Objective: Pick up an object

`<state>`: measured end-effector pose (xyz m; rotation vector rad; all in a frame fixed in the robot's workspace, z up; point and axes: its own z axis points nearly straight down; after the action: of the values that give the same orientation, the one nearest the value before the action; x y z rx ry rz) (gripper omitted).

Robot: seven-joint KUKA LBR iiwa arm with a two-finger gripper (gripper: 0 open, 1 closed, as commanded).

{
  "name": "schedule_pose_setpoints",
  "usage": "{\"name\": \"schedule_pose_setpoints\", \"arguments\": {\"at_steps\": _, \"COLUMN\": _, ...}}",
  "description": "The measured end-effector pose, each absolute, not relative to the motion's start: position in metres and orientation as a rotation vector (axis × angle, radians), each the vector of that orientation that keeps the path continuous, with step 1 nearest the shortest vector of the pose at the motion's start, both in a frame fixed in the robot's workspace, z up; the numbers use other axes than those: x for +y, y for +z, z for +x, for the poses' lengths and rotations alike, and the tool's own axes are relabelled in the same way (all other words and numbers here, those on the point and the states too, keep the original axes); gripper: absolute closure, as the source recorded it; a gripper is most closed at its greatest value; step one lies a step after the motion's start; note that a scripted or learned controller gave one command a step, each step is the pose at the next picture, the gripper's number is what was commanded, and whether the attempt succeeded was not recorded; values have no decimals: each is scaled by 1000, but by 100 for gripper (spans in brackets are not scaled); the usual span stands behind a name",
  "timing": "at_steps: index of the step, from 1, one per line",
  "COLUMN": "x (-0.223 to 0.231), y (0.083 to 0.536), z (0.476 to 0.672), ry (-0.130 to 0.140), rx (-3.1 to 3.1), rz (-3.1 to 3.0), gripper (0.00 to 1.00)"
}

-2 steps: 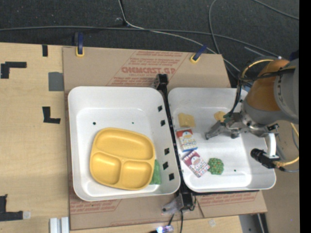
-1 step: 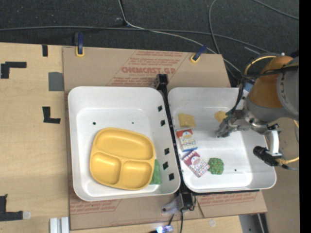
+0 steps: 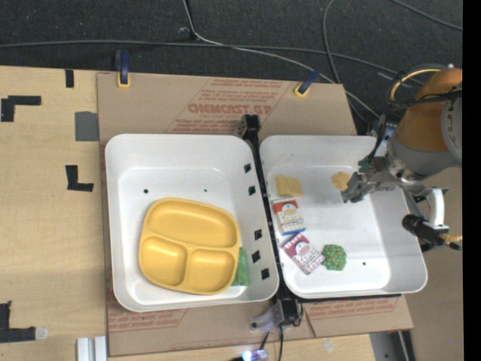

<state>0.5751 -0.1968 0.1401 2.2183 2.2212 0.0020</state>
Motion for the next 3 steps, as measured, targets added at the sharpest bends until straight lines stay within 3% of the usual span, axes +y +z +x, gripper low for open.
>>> {"name": "schedule_pose_setpoints", "arguments": {"at_steps": 2, "x": -188, "y": 263, "z": 571, "ry": 4, "rx": 2219, "rz": 2215, "gripper": 100}}
{"name": "schedule_pose_setpoints", "arguments": {"at_steps": 3, "x": -132, "y": 247, "z": 565, "ry": -1, "rx": 2229, "rz": 2217, "gripper": 100}}
